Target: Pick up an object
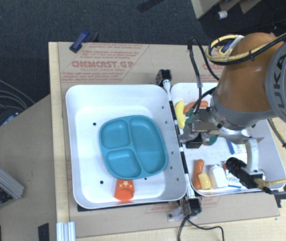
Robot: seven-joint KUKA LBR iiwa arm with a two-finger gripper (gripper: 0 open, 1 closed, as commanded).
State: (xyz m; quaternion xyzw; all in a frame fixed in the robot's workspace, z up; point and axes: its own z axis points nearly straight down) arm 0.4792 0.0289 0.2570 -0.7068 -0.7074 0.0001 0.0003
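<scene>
My gripper [195, 134] hangs low over the left side of the right bin [271, 149], under the arm's orange band and grey wrist. Its dark body hides the fingertips. A yellow banana-like piece [180, 112] lies just up-left of it, next to the bin's left wall. An orange carrot-like piece [198, 169] and a pale yellow block [205, 182] lie at the bin's front left. A white packet with blue print [222, 177] sits beside them. A green item [212, 139] peeks out right under the gripper.
The left bin [78, 134] holds a blue divided plate [132, 146] in its middle and an orange cup with a star [125, 189] at its front. Black clamps [164, 77] sit at the bins' shared edge. The arm covers much of the right bin.
</scene>
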